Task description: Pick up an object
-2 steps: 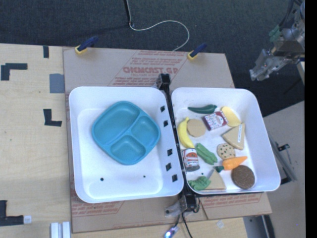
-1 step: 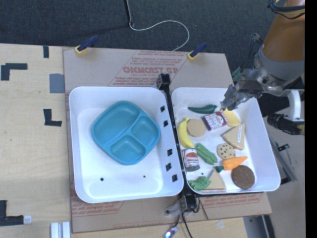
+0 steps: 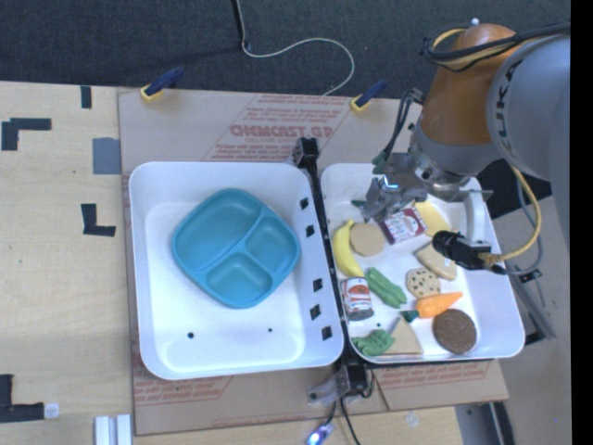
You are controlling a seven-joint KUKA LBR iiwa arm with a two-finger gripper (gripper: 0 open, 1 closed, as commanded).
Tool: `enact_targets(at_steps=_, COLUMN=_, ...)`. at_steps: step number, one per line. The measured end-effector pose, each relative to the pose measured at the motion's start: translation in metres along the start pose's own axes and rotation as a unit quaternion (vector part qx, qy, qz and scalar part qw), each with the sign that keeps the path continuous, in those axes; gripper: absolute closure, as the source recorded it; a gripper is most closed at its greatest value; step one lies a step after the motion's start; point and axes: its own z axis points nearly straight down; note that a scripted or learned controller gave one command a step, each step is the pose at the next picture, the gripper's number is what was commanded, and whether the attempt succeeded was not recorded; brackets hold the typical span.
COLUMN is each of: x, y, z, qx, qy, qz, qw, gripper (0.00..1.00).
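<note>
Reaching down into the right bin from the camera view, my gripper hangs just above a red-white packet beside the banana. Nothing is held yet. I judge the next move is descending straight onto it.

The arm fills the upper right of the frame; its casing is smooth, rounded grey, with dark lettering partly visible on the shell; a glossy orange band wraps it above the wrist; black and yellow cables loop alongside; the gripper below is dark metal with small teal accents.
</note>
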Motion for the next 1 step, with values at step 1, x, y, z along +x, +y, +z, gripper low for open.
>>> enact_targets(at_steps=1, x=0.0661, y=-0.0252, z=0.0416, qx=-0.001, qy=0.0, qz=-0.001, qw=1.0, gripper=1.0)
